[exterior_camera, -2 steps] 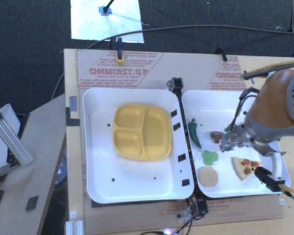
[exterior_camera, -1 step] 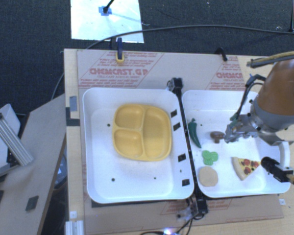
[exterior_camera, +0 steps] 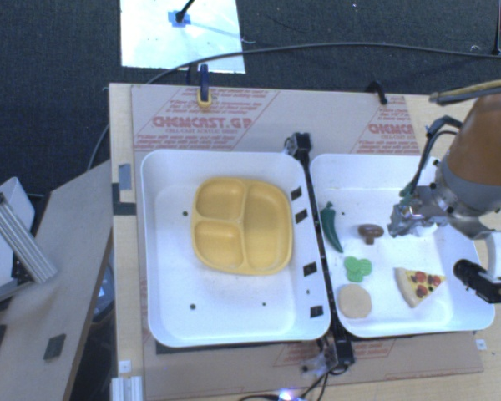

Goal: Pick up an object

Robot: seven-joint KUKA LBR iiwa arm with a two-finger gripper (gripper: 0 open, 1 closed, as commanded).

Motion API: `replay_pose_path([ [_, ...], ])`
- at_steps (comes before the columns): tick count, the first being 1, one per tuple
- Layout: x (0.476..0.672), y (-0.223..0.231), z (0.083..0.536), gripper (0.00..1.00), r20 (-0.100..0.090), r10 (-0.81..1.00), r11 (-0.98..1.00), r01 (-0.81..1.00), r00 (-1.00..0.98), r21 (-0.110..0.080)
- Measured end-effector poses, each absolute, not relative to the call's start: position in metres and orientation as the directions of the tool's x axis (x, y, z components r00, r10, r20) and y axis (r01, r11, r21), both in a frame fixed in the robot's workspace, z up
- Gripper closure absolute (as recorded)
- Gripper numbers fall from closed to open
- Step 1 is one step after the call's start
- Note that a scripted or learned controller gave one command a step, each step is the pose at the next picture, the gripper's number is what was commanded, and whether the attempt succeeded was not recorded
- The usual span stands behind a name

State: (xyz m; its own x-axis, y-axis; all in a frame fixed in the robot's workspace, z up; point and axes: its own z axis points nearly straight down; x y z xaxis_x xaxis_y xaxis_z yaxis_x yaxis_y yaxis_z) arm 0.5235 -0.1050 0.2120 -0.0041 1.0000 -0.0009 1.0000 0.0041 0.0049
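**Hovering over the right bin**

Reaching in from the right, the gripper point(exterior_camera: 409, 221) hangs above the right bin point(exterior_camera: 376, 167) near its right wall — whether it is open or closed, I cannot tell. Below lie a mushroom point(exterior_camera: 370, 233), chili point(exterior_camera: 331, 226), green slices point(exterior_camera: 357, 267), cookie point(exterior_camera: 355, 301) and pizza slice point(exterior_camera: 417, 285). A yellow tray point(exterior_camera: 240, 225) sits mid left bin point(exterior_camera: 163, 249).

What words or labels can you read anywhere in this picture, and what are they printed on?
"CHEMCAST GP", red, on the board behind the left bin.
The same red print repeats on the board behind the right bin, cut off and too blurred to read.
No print on the yellow plate.
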Motion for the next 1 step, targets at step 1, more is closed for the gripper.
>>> replay_pose_path([
  [1,0.5186,-0.0511,0.2047,1.0,0.001,1.0,0.009,1.0,-0.009,0.001],
])
